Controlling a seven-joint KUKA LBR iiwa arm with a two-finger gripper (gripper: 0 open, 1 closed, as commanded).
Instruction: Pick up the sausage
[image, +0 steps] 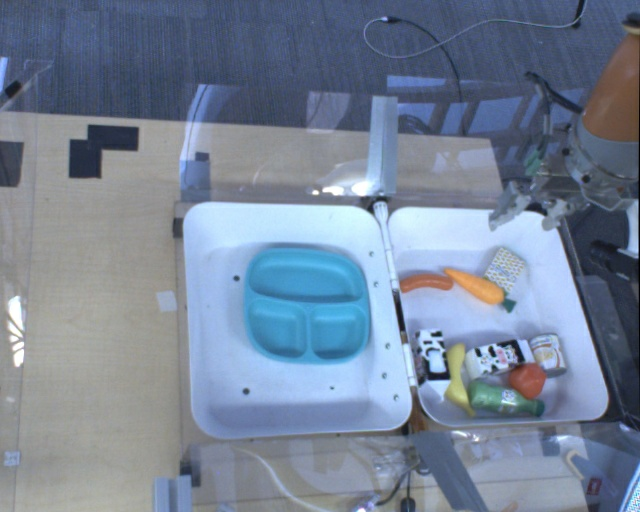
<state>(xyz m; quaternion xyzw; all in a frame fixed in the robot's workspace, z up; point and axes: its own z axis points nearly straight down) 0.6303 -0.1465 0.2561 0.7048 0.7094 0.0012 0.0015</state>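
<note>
The metal two-finger gripper (528, 207) hangs over the far edge of the right white bin (580, 300), fingers apart, holding nothing.
The short red-orange sausage (426, 283) lies by that bin's left wall, just left of the orange carrot (475, 286).

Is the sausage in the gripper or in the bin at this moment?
In the bin. The sausage lies flat on the right bin's floor beside the carrot, while the gripper hangs apart above the far rim.

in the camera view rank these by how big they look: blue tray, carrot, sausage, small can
1. blue tray, by far the largest
2. carrot
3. sausage, slightly shorter and thinner than the carrot, so a close call
4. small can, smallest
</note>
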